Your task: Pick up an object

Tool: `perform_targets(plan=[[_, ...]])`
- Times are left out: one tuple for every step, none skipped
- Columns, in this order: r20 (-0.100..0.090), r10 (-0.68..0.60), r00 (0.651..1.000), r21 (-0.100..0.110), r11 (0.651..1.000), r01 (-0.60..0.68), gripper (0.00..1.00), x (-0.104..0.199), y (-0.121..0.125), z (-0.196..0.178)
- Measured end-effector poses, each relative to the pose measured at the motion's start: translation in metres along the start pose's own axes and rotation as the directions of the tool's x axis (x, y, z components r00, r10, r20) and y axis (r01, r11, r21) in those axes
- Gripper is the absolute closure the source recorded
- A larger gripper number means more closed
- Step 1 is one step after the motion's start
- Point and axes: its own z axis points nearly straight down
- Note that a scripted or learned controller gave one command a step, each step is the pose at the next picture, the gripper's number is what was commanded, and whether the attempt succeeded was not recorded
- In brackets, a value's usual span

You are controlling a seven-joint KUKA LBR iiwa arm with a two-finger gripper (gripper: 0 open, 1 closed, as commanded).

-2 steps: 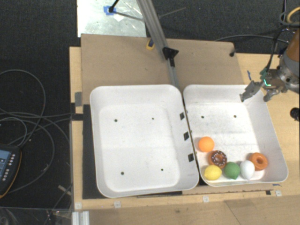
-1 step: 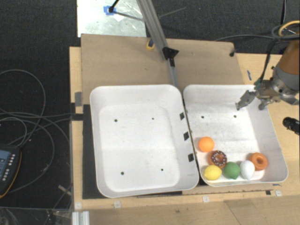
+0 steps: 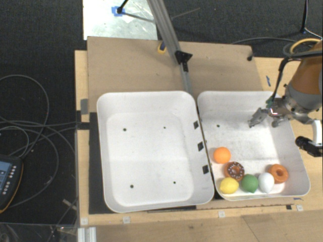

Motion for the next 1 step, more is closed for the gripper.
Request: perform_targets(plan=[[0.000, -0.001, 1.000, -0.002, 1.000, 0.001, 0.00, 0.0004, 0.0003, 0.0330]])
